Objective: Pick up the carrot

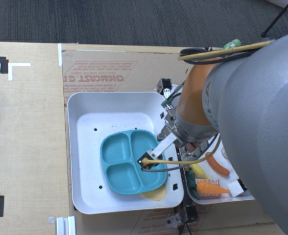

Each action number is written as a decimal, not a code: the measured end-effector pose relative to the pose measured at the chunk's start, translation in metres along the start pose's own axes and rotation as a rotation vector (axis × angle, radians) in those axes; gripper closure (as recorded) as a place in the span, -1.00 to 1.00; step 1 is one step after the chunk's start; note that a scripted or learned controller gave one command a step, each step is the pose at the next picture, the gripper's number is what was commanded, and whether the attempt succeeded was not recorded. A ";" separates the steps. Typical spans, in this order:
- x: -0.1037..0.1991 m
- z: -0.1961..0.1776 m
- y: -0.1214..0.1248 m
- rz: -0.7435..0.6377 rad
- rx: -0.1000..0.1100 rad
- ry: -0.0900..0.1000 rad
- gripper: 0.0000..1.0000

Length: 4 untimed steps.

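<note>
The carrot [211, 188], orange with a green top, lies in the right bin [199, 198] near its front edge, pointing right. My gripper [177, 142] hangs over the wall between the two bins, up and to the left of the carrot and apart from it. The grey arm and its orange band cover most of the right bin.
A blue divided plate [127, 163] lies in the left bin [85, 131], with a pale yellow piece [154, 195] poking out under its front edge. An orange-red sausage [217, 165] and a yellow item [198, 170] lie just behind the carrot. A white block [235, 187] sits to its right.
</note>
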<state>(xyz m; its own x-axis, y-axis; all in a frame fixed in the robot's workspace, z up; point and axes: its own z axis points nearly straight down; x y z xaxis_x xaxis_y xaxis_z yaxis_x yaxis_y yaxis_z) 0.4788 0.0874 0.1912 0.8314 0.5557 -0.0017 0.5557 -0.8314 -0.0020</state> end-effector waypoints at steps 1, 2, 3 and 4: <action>0.029 0.006 -0.044 0.349 -0.001 -0.001 -1.00; 0.029 0.100 -0.045 0.392 0.001 -0.002 -1.00; 0.048 0.098 -0.074 -0.001 -0.009 -0.008 -1.00; 0.048 0.091 -0.074 -0.009 -0.004 -0.013 1.00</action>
<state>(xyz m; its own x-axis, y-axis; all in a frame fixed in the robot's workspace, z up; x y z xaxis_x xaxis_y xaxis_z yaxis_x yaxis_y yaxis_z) 0.4774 0.1761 0.1007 0.8261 0.5633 -0.0149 0.5634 -0.8262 0.0018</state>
